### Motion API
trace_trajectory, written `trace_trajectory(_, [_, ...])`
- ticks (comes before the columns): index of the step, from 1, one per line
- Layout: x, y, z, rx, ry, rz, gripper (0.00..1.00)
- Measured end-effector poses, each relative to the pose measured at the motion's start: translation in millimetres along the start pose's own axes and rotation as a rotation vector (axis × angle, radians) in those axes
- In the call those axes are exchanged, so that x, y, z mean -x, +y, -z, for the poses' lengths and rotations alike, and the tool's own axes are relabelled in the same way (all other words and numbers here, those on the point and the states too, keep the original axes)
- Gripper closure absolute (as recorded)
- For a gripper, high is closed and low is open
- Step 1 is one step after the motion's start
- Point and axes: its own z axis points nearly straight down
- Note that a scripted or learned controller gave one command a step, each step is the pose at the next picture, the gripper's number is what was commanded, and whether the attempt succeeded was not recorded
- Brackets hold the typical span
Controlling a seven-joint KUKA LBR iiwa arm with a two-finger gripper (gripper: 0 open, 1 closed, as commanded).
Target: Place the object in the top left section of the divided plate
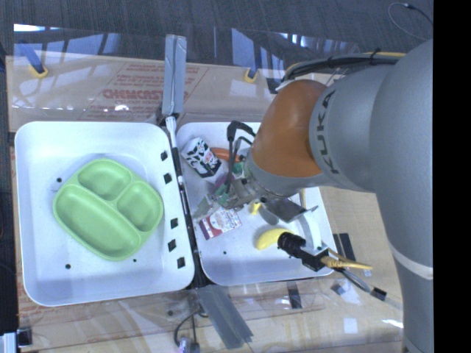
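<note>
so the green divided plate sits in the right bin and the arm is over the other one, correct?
No. The camera view shows the green divided plate in the left bin; the arm is over the right bin, above the clutter there.

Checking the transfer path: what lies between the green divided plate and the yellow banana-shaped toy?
In the camera view: the bins' adjoining rims and a dark-red packet lie between the green divided plate and yellow banana-shaped toy.

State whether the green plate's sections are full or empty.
Empty: all three sections of the plate show bare green; the loose items lie in the right bin.
</note>
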Motion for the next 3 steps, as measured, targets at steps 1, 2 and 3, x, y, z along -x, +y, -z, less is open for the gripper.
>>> trace_trajectory(1, [-34,-7,24,-0.001,-0.001,-0.006,1.00])
trace_trajectory(2, [-75,93,29,-0.001,-0.001,0.042,1.00])
trace_trajectory(3, [-54,119,-1,0.001,-0.001,0.332,1.00])
